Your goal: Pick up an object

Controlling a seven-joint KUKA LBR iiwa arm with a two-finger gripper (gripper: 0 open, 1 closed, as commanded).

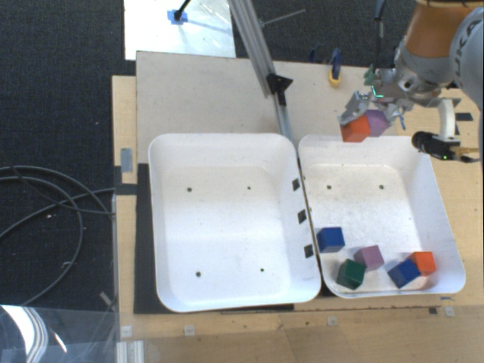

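Observation:
My gripper (368, 118) hangs over the far rim of the right bin (378, 180), below the orange wrist band. It is shut on an orange block (355, 129), and a pink-purple block (376, 121) is pressed against that block between the grey fingers (352, 110). Both are lifted off the bin floor. In the near part of the right bin lie a blue cube (330, 239), a purple cube (369, 257), a green cube (351, 274), a second blue cube (403, 273) and an orange cube (423, 262).
The left bin (227, 218) sits beside the right one, sharing a middle rim with black clips. A slanted metal pole (253, 36) crosses the back of the bench. A yellow clamp (334, 74) sits behind the bins. Black cables (45, 203) lie far left.

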